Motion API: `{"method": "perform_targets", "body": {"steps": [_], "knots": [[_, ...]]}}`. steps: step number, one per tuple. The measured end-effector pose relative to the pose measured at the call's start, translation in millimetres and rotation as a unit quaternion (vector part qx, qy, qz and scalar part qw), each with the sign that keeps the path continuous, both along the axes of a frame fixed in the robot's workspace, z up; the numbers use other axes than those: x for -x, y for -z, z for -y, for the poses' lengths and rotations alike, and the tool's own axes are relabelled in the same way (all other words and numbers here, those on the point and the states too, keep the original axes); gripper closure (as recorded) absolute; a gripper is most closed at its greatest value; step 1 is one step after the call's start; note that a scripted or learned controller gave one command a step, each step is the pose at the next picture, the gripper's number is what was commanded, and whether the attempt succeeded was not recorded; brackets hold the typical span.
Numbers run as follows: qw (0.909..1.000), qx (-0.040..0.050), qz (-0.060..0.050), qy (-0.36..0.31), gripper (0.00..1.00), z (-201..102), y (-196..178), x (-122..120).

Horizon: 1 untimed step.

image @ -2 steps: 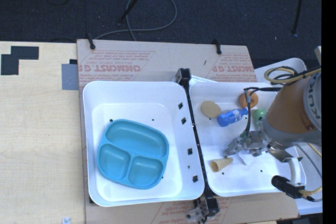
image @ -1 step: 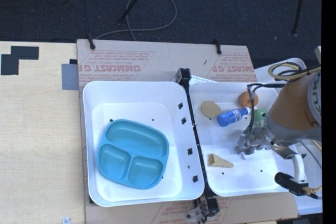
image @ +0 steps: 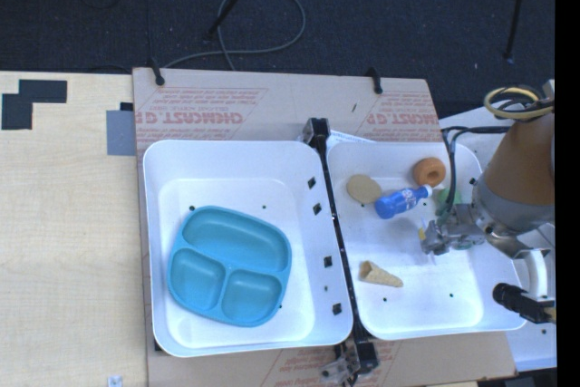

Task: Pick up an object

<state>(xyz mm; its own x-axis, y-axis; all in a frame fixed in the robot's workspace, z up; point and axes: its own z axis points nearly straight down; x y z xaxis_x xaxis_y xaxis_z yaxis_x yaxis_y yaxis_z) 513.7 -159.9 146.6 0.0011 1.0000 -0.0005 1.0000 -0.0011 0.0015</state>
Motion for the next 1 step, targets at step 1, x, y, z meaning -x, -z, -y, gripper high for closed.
{"method": "perform_targets", "body": {"steps": [1], "knots": [[1.0000,-0.0001,0.000,-0.001,1.00,-3.3,-45.0,-7.2]]}}
